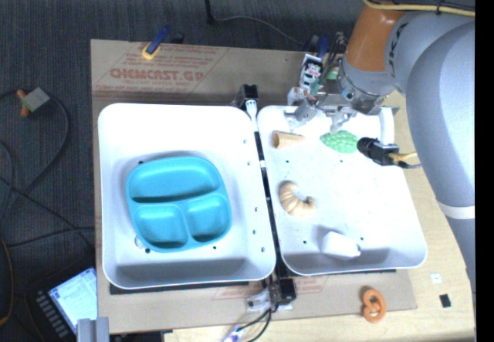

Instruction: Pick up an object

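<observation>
My gripper (319, 118) hangs over the far edge of the right bin (386, 209), open, with nothing between its fingers. A green leafy piece (340, 140) lies just below its right finger (340, 120). A tan cone (287, 140) lies just below its left finger (298, 112). A beige croissant-shaped piece (295, 198) rests at the middle left of the right bin. Near that bin's front wall sits a white block (340, 243). In the left bin (116, 140) lies a blue divided tray (179, 200).
The arm's grey body (440, 101) fills the right side above the right bin. A black divider (264, 171) runs between the bins. An orange ring (373, 303) lies on the bench in front of the right bin. A blue clamp (157, 41) sits at the board's far edge.
</observation>
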You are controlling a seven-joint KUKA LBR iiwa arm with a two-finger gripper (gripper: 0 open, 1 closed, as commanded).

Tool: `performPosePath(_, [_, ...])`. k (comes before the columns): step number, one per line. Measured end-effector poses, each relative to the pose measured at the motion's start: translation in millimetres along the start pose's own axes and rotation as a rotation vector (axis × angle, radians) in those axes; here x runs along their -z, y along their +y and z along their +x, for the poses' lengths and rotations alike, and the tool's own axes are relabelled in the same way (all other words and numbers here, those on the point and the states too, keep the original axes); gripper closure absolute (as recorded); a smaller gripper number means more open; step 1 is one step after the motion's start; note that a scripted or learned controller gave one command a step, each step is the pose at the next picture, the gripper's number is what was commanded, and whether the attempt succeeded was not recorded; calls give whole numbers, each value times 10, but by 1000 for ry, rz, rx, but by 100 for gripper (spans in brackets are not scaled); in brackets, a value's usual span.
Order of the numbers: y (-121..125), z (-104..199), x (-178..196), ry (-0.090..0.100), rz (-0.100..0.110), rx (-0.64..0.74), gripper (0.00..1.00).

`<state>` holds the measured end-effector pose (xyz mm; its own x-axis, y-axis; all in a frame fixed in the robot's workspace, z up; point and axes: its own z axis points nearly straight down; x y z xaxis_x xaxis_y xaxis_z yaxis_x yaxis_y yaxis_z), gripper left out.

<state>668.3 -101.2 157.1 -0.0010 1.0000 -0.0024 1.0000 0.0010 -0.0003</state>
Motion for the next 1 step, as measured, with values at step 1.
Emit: performPosePath(1, [-383,13,-690,0,-6,-1,0])
